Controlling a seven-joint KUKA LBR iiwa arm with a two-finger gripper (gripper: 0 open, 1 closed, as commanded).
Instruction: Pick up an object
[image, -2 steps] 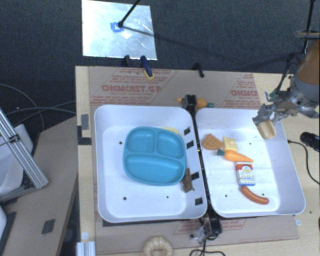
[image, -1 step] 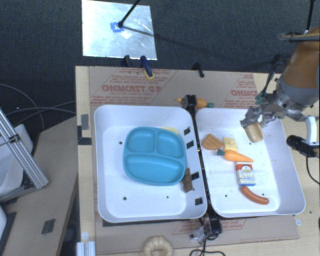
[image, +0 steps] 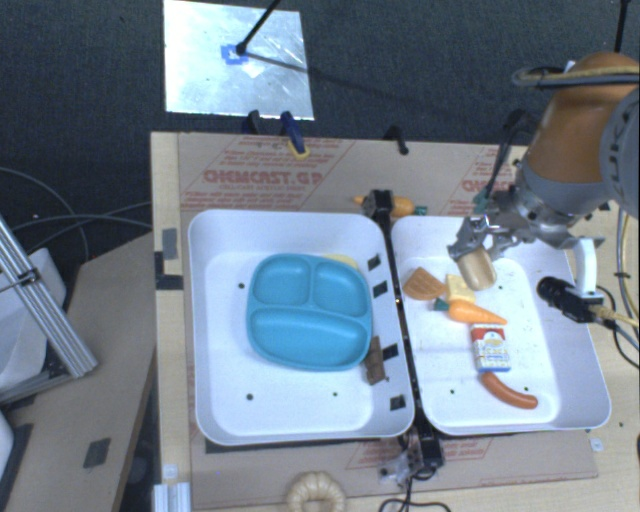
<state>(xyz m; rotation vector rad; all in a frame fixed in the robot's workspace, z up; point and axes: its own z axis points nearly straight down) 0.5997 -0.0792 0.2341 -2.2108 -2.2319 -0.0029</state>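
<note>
Nearest to us, at the bottom edge, a pale ring-shaped doughnut toy (image: 315, 492) lies on the bench just outside the two bins. Moving to the gripper (image: 476, 255), which we see low over the back left part of the right bin (image: 585, 345): it carries a tan, rounded object (image: 477, 269) at its tip, apparently pinched between its fingers, though we cannot tell for certain. Just below it sit a brown bread-like wedge (image: 424, 285) and a small pale-yellow piece (image: 459, 289), touching an orange carrot (image: 476, 313). Further toward us lie a small red-and-white carton (image: 490, 351) and then a reddish sausage (image: 509, 391), near the bin's front rim. We see open white floor along the right bin's right side and its front left corner. Beyond the divider, the left bin (image: 220, 390) holds a blue sectioned plate (image: 308, 310) near its centre, with a small brown item (image: 375, 362) at the plate's right edge and bare floor on the left and front.
</note>
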